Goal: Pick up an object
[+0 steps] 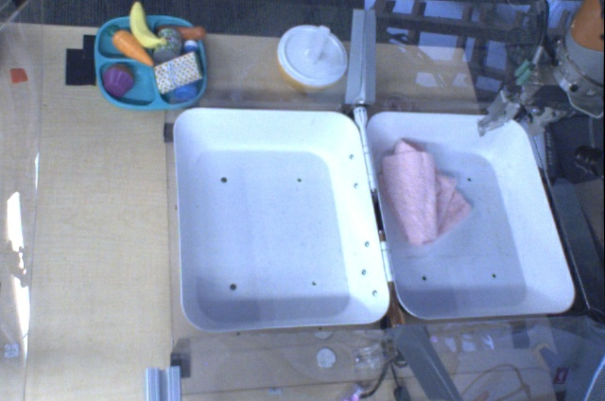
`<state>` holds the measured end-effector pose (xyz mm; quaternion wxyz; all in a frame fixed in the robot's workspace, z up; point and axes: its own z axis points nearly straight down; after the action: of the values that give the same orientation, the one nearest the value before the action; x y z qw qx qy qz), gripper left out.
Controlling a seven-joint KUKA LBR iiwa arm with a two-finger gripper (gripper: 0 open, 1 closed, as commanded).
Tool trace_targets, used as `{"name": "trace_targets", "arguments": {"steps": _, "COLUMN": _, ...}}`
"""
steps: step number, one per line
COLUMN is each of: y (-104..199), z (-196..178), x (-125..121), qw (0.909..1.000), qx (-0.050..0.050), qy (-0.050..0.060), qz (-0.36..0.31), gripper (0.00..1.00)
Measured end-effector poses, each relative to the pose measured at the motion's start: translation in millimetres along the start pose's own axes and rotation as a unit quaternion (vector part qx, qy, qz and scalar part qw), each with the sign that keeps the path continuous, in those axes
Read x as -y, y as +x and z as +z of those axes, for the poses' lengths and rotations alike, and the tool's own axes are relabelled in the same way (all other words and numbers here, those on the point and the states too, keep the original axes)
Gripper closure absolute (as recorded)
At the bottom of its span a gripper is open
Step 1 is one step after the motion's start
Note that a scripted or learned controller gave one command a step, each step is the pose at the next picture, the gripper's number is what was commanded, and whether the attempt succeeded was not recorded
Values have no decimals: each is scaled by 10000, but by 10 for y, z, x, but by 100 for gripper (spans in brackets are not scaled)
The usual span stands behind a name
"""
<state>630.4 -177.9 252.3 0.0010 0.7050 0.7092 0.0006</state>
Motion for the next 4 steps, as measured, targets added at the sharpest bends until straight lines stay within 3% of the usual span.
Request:
{"name": "trace_targets", "arguments": {"steps": 1, "y": 312, "z": 1376, "x": 95, "qw": 10000, "qx": -2, "qy": 9, "qz": -62, "gripper": 0}}
{"name": "trace_targets", "arguments": {"steps": 2, "y": 589, "z": 1606, "x": 341, "qw": 9969, "qx": 21, "qy": -72, "qz": -781, "gripper": 0}}
{"name": "trace_targets", "arguments": {"steps": 3, "y": 555, "z": 1603, "x": 924, "qw": 9943, "qx": 17, "qy": -71, "qz": -1068, "gripper": 0}}
{"name": "trace_targets", "arguments": {"steps": 4, "y": 498, "z": 1611, "x": 760, "qw": 9923, "qx": 6, "qy": -59, "qz": -1239, "gripper": 0}}
